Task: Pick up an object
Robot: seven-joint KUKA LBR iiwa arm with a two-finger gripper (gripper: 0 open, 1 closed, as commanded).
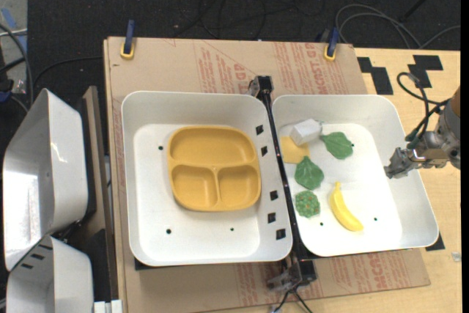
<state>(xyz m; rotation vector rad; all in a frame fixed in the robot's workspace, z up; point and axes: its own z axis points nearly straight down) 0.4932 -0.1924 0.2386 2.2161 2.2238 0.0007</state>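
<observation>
The right bin (381,113) holds several small items. A grey-white block (306,131) lies at its far left, partly over a pale yellow piece (292,151). A green leafy piece (338,144) lies to the block's right. Another green piece (308,173) and a green broccoli-like lump (307,204) lie nearer the front. A yellow banana (345,209) lies front centre. My gripper (398,164) hangs over the bin's right side, apart from every item, with the banana the closest to it. Nothing shows in its grasp.
The left bin (139,179) holds a yellow divided plate (215,167). A black divider with clips (275,165) runs between the bins. Both bins rest on a cardboard sheet (220,62). White containers (40,172) stand at the far left, and cables lie on the dark floor behind.
</observation>
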